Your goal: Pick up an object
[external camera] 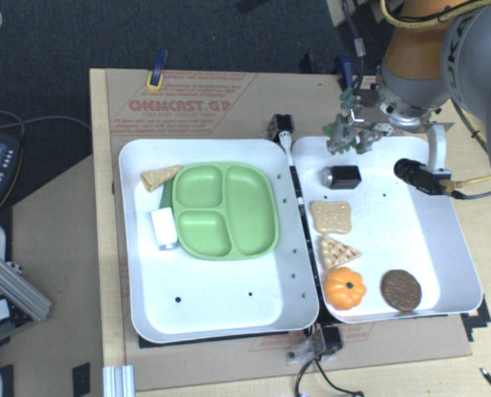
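The right bin (444, 246) holds several items. A small black block (341, 176) lies near its back left corner. In front of it, along the left wall, come a slice of toast (331, 215), a pizza wedge (338, 252) and an orange pumpkin (345, 288). A round brown cookie (401, 289) lies to the pumpkin's right. My gripper (350, 136) hangs over the bin's back left rim, just behind the black block and apart from it. Nothing shows in its grasp.
The left bin (212, 304) holds a green divided plate (226, 209), a tan cracker (159, 177) and a white block (164, 227). A black part with a cable (419, 176) sticks out from the arm over the right bin. The wall between the bins runs close to the toast.
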Controlling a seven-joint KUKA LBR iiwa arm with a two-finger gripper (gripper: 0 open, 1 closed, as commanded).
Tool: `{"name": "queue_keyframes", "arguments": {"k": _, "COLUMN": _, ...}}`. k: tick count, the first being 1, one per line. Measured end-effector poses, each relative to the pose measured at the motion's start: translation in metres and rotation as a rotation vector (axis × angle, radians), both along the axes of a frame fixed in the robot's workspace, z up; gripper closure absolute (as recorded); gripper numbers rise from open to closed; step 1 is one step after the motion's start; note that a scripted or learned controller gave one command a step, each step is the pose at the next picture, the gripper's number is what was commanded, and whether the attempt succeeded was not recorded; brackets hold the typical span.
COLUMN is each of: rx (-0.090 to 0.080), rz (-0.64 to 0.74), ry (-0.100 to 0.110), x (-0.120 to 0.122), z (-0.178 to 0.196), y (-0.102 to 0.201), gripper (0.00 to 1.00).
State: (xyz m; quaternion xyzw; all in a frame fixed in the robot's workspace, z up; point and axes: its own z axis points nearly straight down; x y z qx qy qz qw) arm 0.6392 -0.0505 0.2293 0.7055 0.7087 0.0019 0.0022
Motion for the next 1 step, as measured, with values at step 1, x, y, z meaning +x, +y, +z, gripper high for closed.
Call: {"name": "queue_keyframes", "arguments": {"k": 1, "rx": -0.001, "rz": -0.003, "ry": 0.003, "x": 0.01, "z": -0.0148, "y": 0.0027, "gripper": 1.0}}
